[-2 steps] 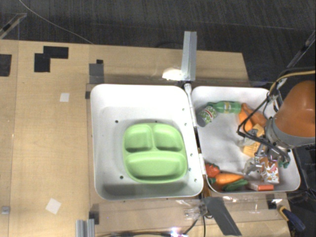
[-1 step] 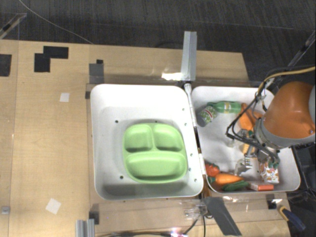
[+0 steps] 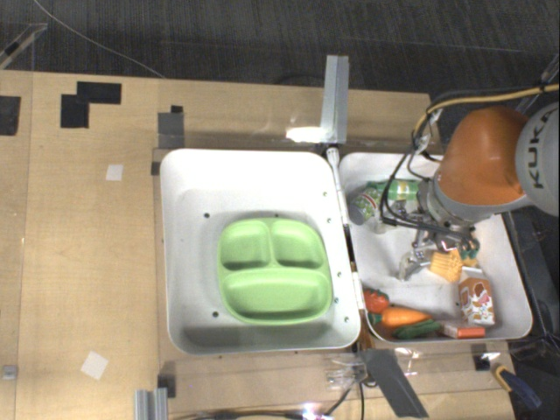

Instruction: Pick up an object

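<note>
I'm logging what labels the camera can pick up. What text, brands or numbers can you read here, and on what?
"KU": the letters that show on the arm's grey housing.
Green can: label too blurred to read.
Small printed carton: print too small to read.

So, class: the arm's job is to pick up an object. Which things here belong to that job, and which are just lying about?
Belonging to the job:
gripper, down in the right bin
orange block
green can
carrot
small carton

Just lying about:
green divided plate
left bin
</note>
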`<state>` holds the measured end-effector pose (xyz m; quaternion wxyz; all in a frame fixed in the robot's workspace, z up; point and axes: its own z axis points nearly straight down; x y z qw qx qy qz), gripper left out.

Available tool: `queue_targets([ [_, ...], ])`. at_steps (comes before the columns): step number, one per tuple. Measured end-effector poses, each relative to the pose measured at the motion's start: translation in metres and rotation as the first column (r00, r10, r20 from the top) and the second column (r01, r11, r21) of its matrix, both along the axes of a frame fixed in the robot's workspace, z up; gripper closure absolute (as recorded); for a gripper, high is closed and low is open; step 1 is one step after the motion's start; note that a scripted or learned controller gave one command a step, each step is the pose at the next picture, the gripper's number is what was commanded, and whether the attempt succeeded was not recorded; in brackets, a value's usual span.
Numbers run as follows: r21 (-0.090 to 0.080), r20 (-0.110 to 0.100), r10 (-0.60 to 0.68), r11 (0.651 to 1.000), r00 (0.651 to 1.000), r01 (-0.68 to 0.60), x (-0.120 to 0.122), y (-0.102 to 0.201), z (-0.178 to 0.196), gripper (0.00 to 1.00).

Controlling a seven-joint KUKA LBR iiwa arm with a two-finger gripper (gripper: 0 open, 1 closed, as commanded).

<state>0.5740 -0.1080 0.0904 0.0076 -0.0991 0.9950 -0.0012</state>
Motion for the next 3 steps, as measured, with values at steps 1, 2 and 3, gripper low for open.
queue_targets([
  [1,0.002,-0.002,-0.121,0.993,0.993,0.121,0.041,0.003,-0.001,0.00],
  [2,0.000,-0.028,-0.254,0.967,0.967,0.254,0.077,0.005,-0.001,0.00],
  [3,-0.004,-0.004,0.159,0.987,0.987,-0.159,0.068,-0.068,-0.001,0.00],
])
